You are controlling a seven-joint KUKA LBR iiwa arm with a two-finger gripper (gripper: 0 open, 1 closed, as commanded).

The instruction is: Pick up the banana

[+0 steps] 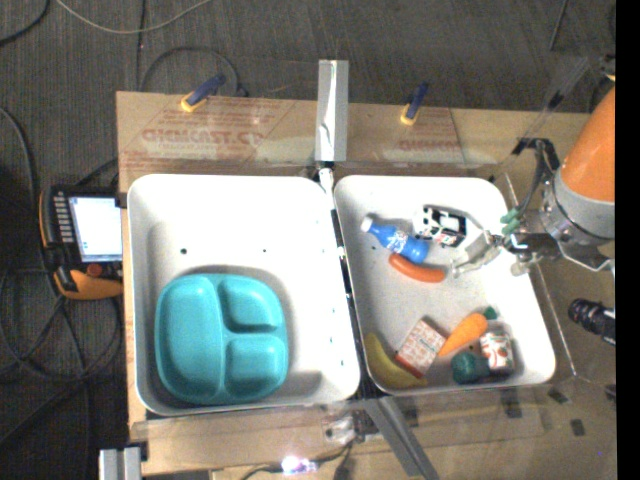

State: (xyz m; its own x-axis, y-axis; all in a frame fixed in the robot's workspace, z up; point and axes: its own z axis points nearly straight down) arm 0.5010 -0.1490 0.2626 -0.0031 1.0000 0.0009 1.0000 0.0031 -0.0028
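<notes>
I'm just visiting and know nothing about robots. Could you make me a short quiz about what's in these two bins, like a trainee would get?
1. True or false: the banana lies in the left bin.
2. Which thing sits nearest the tool? A) tray B) bottle C) carrot
3. Fill in: the tray has ___ compartments.

Key: 1. False, it lies at the front edge of the right bin. 2. B. 3. Three.
</notes>
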